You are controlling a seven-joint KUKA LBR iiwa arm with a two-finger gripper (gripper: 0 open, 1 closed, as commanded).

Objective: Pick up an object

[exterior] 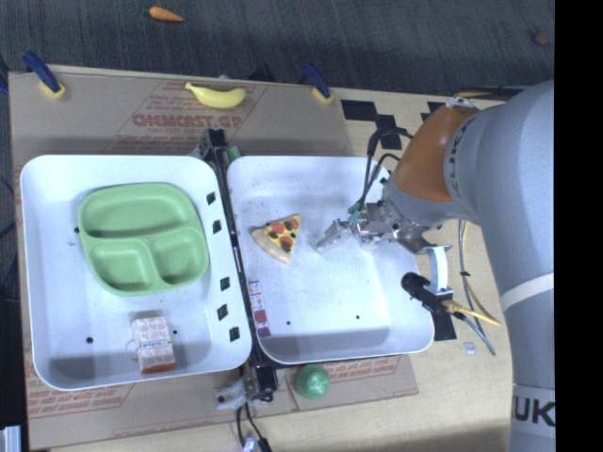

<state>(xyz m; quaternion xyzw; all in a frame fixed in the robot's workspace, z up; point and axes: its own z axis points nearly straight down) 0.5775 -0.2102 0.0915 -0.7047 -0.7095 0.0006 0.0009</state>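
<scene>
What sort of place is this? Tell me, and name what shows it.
Probably a robot test bench in a lab: a robot arm reaches over two white bins on cardboard, with toy food about, such as a pizza slice and a banana.

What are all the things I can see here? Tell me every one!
Bins: 2, white, side by side on the bench.
Divided plate: 1, green, left bin.
Snack packet: 1, orange and white, left bin, near front.
Toy pizza slice: 1, yellow and red, right bin.
Toy banana: 1, yellow, behind the bins.
Ball: 1, green, before the right bin.
Toy carrot: 1, orange, on the floor.
Arm: 1, grey with orange band, right.
Hand: 1, metal, over right bin beside the pizza.
</scene>
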